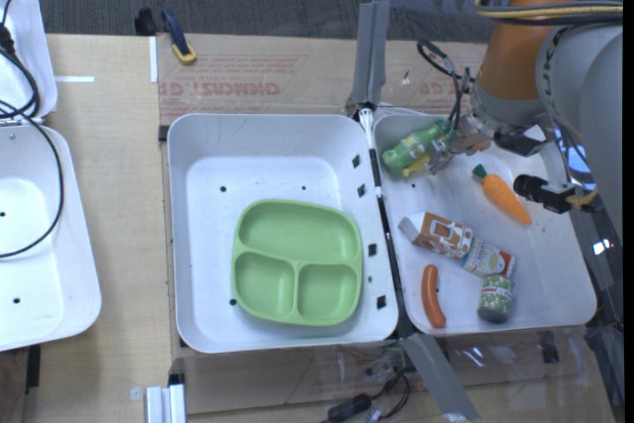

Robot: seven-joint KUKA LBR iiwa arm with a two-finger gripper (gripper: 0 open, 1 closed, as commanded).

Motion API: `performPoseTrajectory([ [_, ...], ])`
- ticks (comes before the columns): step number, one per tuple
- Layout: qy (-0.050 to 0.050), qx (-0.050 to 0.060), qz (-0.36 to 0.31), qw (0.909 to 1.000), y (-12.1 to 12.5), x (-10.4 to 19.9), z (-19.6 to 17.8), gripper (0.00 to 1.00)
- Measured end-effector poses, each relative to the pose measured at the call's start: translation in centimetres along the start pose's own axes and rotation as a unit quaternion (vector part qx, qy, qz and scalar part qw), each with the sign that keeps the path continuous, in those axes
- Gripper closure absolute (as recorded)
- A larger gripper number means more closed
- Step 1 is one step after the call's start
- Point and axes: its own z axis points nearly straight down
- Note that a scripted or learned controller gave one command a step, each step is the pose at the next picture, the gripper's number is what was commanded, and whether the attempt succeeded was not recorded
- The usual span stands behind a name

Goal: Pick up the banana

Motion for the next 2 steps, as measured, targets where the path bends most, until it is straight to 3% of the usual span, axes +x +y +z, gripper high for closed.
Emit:
performPoseTrajectory([
  [1,-0.001,-0.008,0.099,0.9950,-1.34,4.64,-8.55,1.00],
  [2,-0.001,-0.007,0.099,0.9951,-1.37,4.63,-8.51,0.00],
])
